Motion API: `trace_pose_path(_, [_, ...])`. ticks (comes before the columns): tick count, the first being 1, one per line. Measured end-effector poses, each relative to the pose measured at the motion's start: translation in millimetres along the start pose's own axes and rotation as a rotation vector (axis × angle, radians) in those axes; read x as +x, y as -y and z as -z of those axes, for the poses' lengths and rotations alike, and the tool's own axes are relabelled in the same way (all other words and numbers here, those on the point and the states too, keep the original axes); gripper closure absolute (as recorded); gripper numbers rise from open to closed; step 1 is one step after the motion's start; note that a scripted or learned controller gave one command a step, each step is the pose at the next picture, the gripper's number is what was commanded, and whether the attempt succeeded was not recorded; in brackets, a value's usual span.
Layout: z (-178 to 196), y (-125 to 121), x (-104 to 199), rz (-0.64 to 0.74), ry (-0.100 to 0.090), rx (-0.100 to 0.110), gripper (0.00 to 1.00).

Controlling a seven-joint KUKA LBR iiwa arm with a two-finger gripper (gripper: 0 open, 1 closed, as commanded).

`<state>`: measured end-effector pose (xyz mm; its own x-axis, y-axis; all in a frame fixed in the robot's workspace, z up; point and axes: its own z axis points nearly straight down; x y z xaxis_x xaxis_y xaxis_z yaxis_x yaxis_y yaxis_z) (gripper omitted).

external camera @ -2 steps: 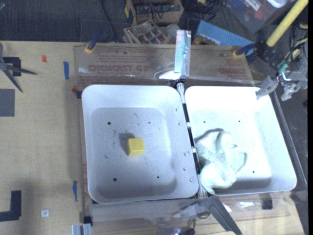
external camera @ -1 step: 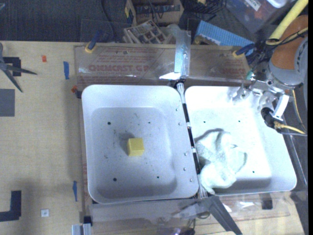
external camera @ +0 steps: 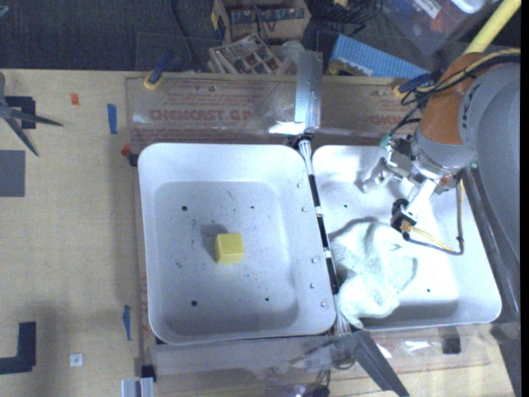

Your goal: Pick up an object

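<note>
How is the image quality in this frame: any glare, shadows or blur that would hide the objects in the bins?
Camera view: the right bin is overexposed, so the white cloth nearly blends into its floor; the left bin is evenly lit, with the yellow block crisp and casting a small shadow up-left; the gripper looks soft against the bright floor, its fingers hard to make out.
</note>
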<state>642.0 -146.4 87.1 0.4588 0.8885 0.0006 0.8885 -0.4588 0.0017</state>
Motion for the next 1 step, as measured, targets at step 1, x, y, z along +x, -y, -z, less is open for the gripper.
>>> trace_pose_path(1, [1.2,60.9,25.3,-0.043,-0.003,-0.003,0.00])
